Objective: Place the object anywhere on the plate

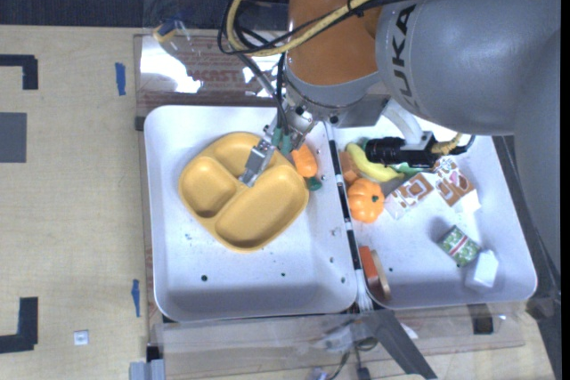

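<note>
One carrot (305, 163) lies just beside the hand (263, 157).

We see a yellow plate (242, 191) that looks like smooth plastic with a soft sheen. The two bins (267, 280) seem to be white plastic, smooth and faintly glossy. The bench (71, 191) shows pale wood grain with a matt finish. The arm (472, 40) wears a smooth grey shell, semi-gloss, and its band (334, 13) is glossy orange. The small cartons (459, 245) look like printed paper.
</note>
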`<state>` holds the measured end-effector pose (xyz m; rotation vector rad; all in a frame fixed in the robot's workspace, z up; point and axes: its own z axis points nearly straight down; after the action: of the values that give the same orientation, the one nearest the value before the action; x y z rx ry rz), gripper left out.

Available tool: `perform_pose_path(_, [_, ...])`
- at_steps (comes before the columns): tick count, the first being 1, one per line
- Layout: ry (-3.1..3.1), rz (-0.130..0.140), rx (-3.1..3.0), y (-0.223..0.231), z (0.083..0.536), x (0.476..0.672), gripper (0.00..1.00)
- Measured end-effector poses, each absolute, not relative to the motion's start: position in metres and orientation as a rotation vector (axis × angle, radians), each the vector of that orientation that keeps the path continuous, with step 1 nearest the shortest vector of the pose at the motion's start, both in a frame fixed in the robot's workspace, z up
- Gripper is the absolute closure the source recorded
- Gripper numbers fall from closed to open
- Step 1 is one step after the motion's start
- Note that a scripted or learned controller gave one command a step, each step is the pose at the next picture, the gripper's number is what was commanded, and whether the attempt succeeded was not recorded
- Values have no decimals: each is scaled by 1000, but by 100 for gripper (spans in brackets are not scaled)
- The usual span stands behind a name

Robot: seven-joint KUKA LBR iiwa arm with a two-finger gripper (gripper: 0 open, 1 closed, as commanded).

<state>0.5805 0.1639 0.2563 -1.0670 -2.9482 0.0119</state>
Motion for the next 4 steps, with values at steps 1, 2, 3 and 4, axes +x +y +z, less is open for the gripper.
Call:
perform_pose_path(1, [-2951, 13, -1063, 165, 264, 582, 100])
perform_pose_path(2, [-2951, 13, -1063, 165, 264, 582, 0])
perform_pose_path(3, [-2955, 13, -1059, 165, 271, 583, 100])
perform_pose_path(4, [-2955, 14, -1059, 165, 271, 583, 0])
